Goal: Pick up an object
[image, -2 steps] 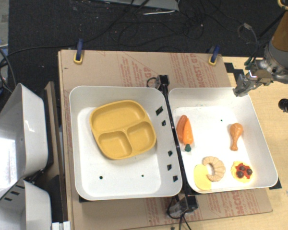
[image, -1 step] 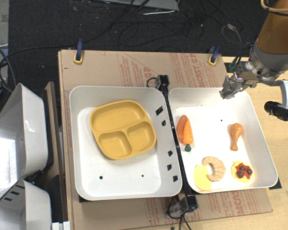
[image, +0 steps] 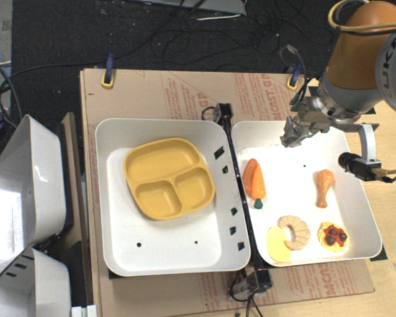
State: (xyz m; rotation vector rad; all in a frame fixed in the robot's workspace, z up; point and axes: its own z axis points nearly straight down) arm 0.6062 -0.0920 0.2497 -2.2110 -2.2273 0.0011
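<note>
Here the arm reaches in from the right and its gripper hangs over the far edge of the right bin, above bare white floor, with nothing between its tips. Whether the tool is released or clenched I cannot tell at this slant.

By my reading, the step in hand is the approach: no object is chosen yet, and the pick is not begun. The nearest candidate is the carrot, lying lengthwise at the left side of the right bin, just beside the divider. The next move calls for a shift toward the near-left, then a straight descent over the carrot's middle.

Counted, the right bin holds four pieces of toy food: one carrot, one drumstick toward the right side, one curled pastry on a pale yellow disc at the near edge, and one small tart with dark berries at the near right corner. All lie well apart from one another, except that the pastry and tart sit near each other. The left bin holds one yellow divided plate with three compartments.
</note>
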